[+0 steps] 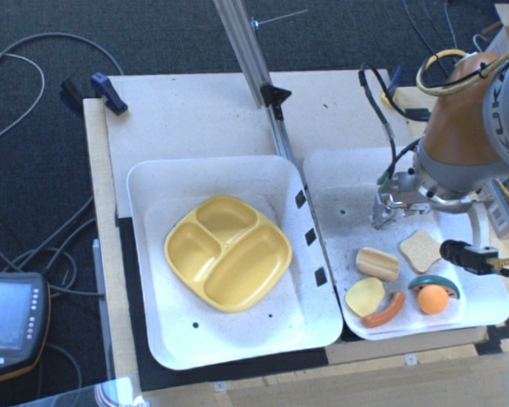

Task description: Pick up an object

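Several toy foods lie in the near part of the right bin [341, 192]: a tan bread roll [378, 263], a slice of toast [420, 250], a yellow round piece [365, 297], a red sausage [385, 311] and an orange ball [432, 300] on a teal piece [445, 282]. My gripper [386, 212] hangs over the middle of the right bin, just behind the roll and toast. Nothing shows between its fingers, and their opening is unclear from this angle.
A yellow divided plate [228, 251] lies in the left bin [149, 188]. A metal rail [253, 59] runs down between the bins. Black cables [378, 103] trail by the arm at the right. A screen [11, 320] sits off the bench at the left.
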You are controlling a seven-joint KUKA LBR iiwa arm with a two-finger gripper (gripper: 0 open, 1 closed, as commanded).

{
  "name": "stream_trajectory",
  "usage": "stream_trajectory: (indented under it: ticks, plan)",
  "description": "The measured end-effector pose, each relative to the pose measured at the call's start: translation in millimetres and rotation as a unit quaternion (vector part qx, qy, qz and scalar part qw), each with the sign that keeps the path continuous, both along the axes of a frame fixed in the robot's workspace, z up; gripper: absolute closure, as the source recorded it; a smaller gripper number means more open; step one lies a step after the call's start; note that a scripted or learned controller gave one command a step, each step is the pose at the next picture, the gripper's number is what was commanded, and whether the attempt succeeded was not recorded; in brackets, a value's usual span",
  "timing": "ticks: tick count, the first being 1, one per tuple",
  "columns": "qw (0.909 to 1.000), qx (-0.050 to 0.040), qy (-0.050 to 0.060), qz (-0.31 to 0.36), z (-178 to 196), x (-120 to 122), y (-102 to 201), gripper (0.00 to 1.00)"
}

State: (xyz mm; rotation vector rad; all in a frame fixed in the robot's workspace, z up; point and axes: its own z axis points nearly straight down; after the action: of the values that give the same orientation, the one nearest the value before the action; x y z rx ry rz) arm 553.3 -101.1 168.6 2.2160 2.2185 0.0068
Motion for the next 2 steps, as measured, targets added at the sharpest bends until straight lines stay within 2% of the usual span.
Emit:
stream_trajectory:
  ticks: [2]
  plan:
    - [1.0000,0.0000,0.000,0.000,85.8,4.1,5.2,1.00]
